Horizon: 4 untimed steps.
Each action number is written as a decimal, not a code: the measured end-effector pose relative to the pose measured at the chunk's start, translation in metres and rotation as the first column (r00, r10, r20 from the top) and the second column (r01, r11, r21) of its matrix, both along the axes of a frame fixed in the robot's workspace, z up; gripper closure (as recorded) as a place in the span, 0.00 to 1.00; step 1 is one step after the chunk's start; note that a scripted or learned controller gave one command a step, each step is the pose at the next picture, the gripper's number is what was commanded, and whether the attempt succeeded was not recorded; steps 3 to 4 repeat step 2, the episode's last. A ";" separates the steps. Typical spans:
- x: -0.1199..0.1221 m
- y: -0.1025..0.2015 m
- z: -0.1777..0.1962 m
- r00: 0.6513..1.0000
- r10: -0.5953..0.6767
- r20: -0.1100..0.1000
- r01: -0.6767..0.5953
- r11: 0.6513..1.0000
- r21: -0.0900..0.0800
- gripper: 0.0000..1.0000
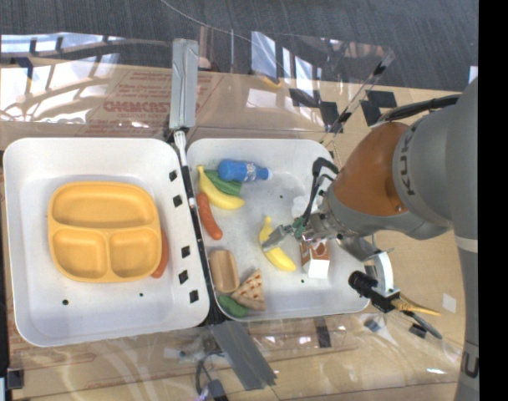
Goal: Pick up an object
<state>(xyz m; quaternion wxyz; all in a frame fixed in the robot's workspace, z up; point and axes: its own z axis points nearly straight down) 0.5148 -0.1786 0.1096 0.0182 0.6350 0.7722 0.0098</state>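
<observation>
Reaching into the right bin [237, 153], jaws at a small yellow banana [278, 256], grip state impossible to tell.

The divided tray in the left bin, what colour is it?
Yellow-orange all over; the tray shows in the camera view.

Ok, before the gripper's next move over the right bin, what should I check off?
1. Gripper inside the right bin: ok.
2. A target under it: ok, a small yellow banana-shaped toy lies right by the gripper.
3. Toy seated between the fingers: cannot tell.
4. Neighbours apart from the target: not ok, a white-and-brown block sits close on its right.
5. Other toys out of the way: ok, the blue bottle and larger banana lie further back.
6. Left bin's yellow tray undisturbed: ok.
</observation>
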 end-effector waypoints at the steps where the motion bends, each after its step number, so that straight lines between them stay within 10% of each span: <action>1: 0.032 0.043 -0.018 0.987 -0.154 -0.042 0.155 0.988 0.009 0.00; 2: 0.032 0.043 -0.008 0.988 -0.151 -0.044 0.151 0.988 0.010 1.00; 4: 0.032 0.043 -0.008 0.988 -0.151 -0.044 0.151 0.988 0.010 1.00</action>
